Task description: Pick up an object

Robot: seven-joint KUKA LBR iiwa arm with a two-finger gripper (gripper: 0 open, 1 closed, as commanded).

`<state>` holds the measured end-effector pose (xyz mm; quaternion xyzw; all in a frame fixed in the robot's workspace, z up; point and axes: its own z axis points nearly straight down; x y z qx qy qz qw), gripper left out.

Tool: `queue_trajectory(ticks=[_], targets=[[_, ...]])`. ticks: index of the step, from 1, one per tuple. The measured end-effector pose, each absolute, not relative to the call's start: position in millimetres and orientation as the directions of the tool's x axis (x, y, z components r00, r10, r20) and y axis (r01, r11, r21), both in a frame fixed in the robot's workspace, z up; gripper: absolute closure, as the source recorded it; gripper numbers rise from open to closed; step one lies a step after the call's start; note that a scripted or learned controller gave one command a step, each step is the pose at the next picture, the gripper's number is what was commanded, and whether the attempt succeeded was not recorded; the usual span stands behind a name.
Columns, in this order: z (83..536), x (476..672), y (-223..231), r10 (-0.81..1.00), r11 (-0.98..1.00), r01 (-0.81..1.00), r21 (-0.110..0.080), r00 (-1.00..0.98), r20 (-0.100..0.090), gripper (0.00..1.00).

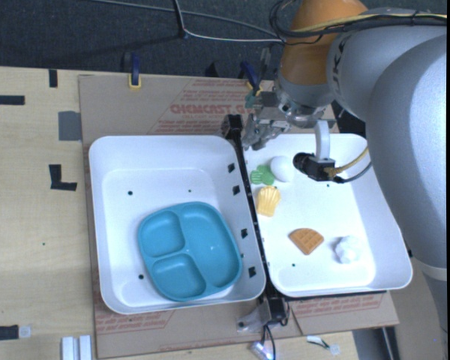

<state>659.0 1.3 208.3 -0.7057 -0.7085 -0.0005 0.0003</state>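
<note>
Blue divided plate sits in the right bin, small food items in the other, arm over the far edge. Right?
Not quite: the camera view shows the blue divided plate in the left bin. The small food items lie in the right bin, and the arm is over the far edge as you say.

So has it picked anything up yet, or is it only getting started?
Nothing looks lifted yet. The tool sits low at the far edge of the right white bin, near the small green toy and white ball. The yellow ridged piece, orange wedge and white lump lie loose. Grasping and lifting remain.
</note>
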Motion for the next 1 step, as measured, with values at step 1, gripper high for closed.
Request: queue_trajectory(ticks=[1], targets=[[202.2,659.2,57.3,1.000,0.005,1.000,-0.001,-0.005,0.001,1.00]])
